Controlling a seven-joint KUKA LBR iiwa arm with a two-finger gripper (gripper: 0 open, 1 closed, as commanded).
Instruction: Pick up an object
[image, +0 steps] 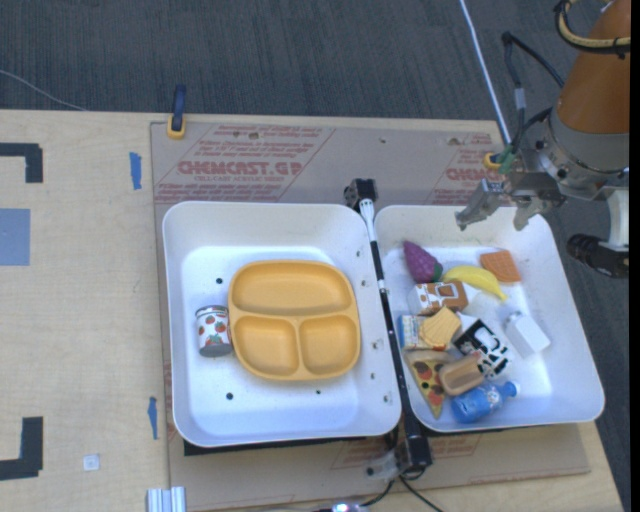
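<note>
Camera view has our end effector (497, 211) spread open and holding nothing, above the far rim of the right bin (572, 300); we judge this the approach step, and next we must descend over the banana (477, 281) just below

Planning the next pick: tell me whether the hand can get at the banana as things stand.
Probably yes. The hand hangs open over the right bin's far edge, and the banana lies uncovered on top, purple piece beside it.

Glossy white plastic bins (190, 330); smooth matt yellow plastic tray (293, 318)
</note>
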